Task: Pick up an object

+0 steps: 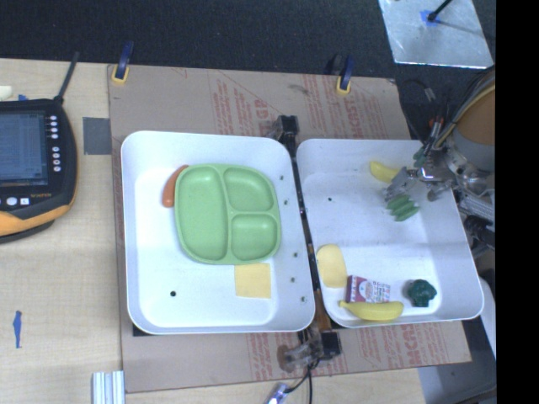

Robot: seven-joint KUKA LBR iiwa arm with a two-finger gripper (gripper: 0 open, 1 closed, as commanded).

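Basically, the small ribbed green plastic piece [402,206] lay in the right white bin [383,247], upper right, just under the gripper [414,185]. Looked light, stiff and slick; best pinched across its short sides. Couldn't tell the claw's state.

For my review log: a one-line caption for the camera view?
Claw hovers over a green item in the right bin; green divided plate lies in the left bin.
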